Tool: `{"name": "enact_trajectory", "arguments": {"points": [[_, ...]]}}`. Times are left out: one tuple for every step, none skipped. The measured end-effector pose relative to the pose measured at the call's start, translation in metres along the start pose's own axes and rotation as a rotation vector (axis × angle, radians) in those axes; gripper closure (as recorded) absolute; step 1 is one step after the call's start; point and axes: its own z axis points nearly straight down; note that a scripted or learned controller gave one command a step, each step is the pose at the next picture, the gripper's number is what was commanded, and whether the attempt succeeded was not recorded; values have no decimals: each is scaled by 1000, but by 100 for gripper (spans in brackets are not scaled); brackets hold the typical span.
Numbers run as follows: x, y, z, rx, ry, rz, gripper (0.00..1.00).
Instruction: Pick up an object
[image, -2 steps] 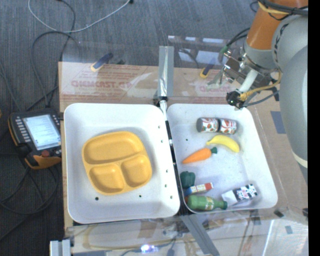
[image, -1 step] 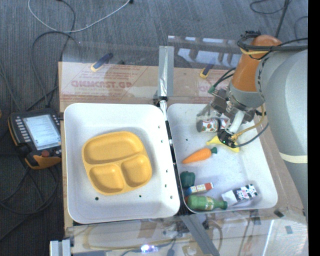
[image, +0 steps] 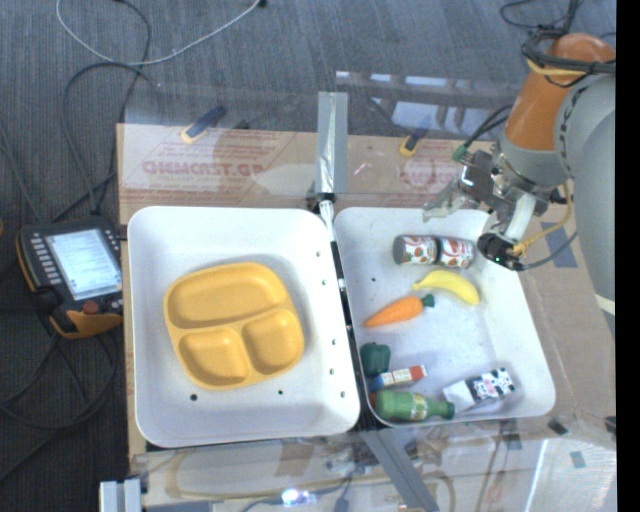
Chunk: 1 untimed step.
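The right bin (image: 530, 330) holds several objects. Two small cans (image: 435, 250) lie side by side near its far wall. Just in front of them is a yellow banana (image: 450, 285), with an orange carrot (image: 397, 311) to its left. Along the near wall lie a dark green piece (image: 375, 357), a small red-labelled bottle (image: 400, 377), a green bottle (image: 410, 405) and a black-and-white carton (image: 482, 388). My gripper (image: 450, 206) hovers over the far right edge of this bin, just beyond the cans and apart from them, holding nothing that I can see.
The left bin (image: 150, 250) holds a yellow divided tray (image: 235, 322). A metal divider (image: 328, 150) runs between the bins at the back. A teach pendant (image: 70, 270) lies on the floor to the left.
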Motion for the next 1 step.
{"name": "enact_trajectory", "arguments": {"points": [[-11, 2, 76, -35, 11, -116, 0]]}}
